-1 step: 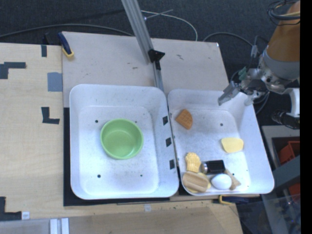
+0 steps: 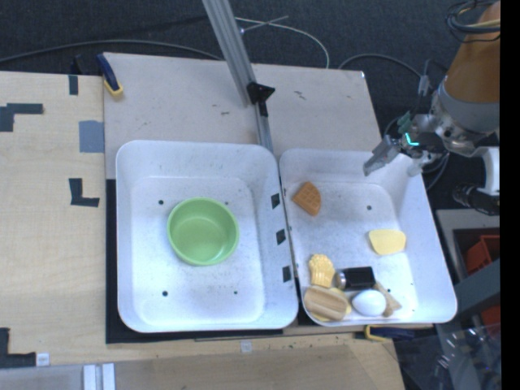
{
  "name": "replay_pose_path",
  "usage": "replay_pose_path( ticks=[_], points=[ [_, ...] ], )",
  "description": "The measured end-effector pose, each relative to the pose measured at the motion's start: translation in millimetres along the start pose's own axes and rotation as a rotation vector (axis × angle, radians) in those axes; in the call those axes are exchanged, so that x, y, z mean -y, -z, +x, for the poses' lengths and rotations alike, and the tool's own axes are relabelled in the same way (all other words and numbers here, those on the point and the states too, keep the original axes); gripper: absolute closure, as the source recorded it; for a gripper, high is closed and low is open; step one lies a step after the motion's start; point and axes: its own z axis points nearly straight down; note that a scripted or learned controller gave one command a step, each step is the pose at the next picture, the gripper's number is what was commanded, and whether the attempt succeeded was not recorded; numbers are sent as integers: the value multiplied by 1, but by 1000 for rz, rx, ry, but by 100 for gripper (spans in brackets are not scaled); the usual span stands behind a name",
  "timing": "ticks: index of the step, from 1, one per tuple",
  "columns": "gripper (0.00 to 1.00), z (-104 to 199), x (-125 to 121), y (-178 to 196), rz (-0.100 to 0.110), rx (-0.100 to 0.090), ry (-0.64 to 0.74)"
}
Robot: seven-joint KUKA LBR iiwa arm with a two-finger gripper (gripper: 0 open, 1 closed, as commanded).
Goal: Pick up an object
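Observation:
My gripper (image 2: 388, 158) hangs over the back right corner of the right bin (image 2: 422, 218), with nothing between its fingers. They look open. In that bin lie an orange-brown biscuit-like piece (image 2: 306, 197) at the back left and a yellow wedge (image 2: 387, 241) at the right. Along the front edge cluster a yellow corn-like piece (image 2: 321, 270), a black block (image 2: 356, 278), a tan round loaf (image 2: 326, 303) and a white egg (image 2: 370, 302). The gripper is well behind and above all of these.
A green bowl (image 2: 202, 231) sits in the left bin (image 2: 138, 218). A metal pole (image 2: 231, 35) slants down to the rim between the bins. A blue and yellow tool (image 2: 110, 75) lies on the bench at the back left.

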Motion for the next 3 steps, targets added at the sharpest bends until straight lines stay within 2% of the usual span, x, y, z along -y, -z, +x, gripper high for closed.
replay_pose_path(
  ticks=[1, 3],
  points=[
    [0, 0, -5, -45, 4, 0, -1],
    [0, 4, 3, -175, 8, -1, -1]
  ],
)
